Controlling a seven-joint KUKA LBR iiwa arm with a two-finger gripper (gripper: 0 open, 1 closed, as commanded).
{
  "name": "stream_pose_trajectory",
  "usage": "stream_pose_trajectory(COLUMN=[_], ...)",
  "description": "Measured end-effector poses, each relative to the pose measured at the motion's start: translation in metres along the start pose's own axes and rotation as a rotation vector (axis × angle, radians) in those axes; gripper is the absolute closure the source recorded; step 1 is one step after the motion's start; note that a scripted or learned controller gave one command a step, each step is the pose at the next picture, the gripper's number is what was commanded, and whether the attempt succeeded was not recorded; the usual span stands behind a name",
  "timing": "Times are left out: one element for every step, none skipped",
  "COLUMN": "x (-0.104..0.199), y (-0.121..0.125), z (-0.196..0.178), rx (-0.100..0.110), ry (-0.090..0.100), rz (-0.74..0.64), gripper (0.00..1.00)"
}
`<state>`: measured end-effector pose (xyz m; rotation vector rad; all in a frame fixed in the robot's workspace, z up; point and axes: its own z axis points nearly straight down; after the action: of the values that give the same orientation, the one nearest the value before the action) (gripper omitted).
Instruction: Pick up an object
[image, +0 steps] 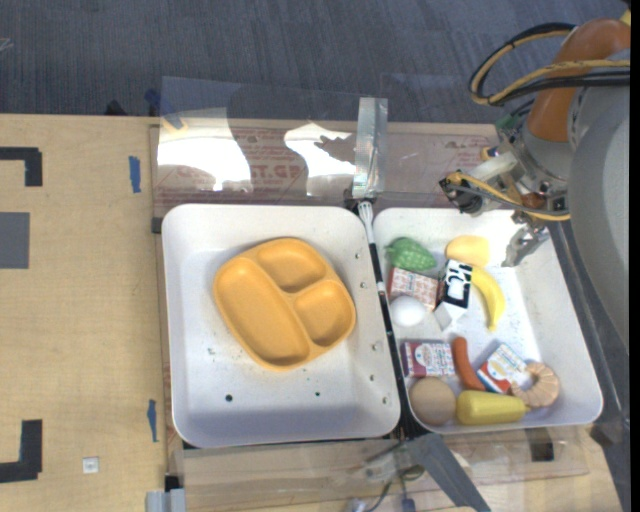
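The right bin (575, 330) holds several small items. Among them are a green piece (410, 252), a yellow banana (488, 296), a black-and-white box (457, 283), a white ball (407, 313), a red sausage (462, 362), a brown egg-shaped piece (432, 400) and a yellow cylinder (490, 407). My gripper (522, 243) hangs over the bin's far right corner, just right of a yellow lump (466, 248). Nothing shows in its grasp. The arm's orange band and cables fill the top right.
The left bin (190, 380) carries an orange divided plate (285, 300). A clear upright divider (368, 150) stands behind the seam between the bins. A red-and-white packet (414, 287), another packet (428, 356) and a round pastry (545, 384) also lie in the right bin.
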<state>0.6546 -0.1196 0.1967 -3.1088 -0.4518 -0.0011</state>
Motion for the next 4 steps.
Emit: stream_pose_trajectory(x=[-0.024,-0.043,-0.105,-0.16], y=[-0.014,-0.04,-0.065,-0.05], z=[0.011,-0.051,-0.095,0.059], rx=[0.003,0.0,0.003,0.006], ry=[-0.004,0.003,-0.001,-0.011], rz=[0.041,0.072,0.067,-0.022], gripper=[0.0,0.0,0.0,0.0])
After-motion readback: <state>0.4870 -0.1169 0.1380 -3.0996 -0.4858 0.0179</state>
